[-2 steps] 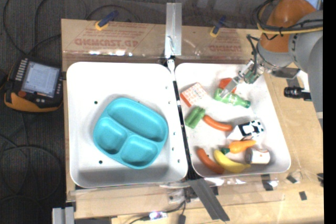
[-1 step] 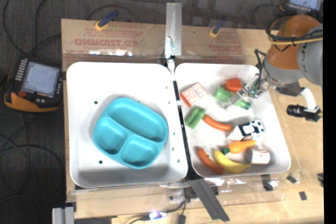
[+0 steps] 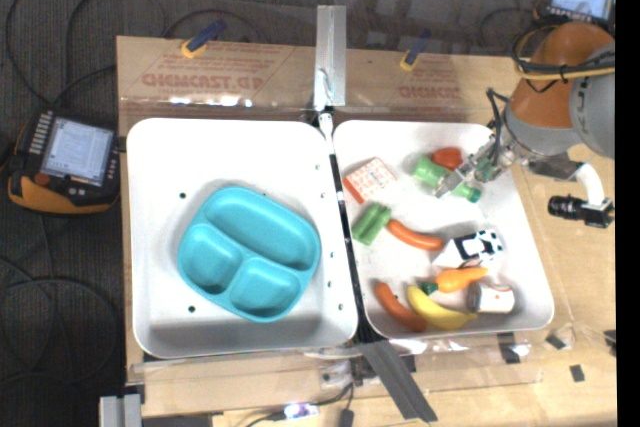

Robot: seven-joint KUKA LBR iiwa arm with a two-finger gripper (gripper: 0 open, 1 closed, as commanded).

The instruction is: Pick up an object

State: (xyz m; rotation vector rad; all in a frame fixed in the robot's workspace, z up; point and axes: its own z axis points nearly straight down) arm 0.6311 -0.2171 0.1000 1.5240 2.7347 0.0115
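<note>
Broad tan wooden counter (image 3: 250, 75) carrying two shallow white plastic bins side by side; left white bin (image 3: 160, 175) holding a teal three-compartment plastic tray (image 3: 250, 252), tilted, near the middle; right white bin (image 3: 520, 245) scattered with small toys. Grey arm with an orange band (image 3: 560, 75) reaching in from the right, over the right bin's upper right corner; metal two-finger claw (image 3: 468, 175) low over the bin's upper right part, touching or just above a green cylindrical toy (image 3: 432, 172) with a red rounded toy (image 3: 447, 157) just behind it; whether the claw is released, clenched or grasping anything: cannot tell. Lower in the right bin: long orange carrot toy (image 3: 415, 235) beside a green block (image 3: 369, 222); pink and white printed box (image 3: 369, 178) near the dividing wall; black and white cow toy (image 3: 476, 246); yellow banana toy (image 3: 442, 307) touching a red sausage-shaped toy (image 3: 394, 304) along the near rim.
</note>
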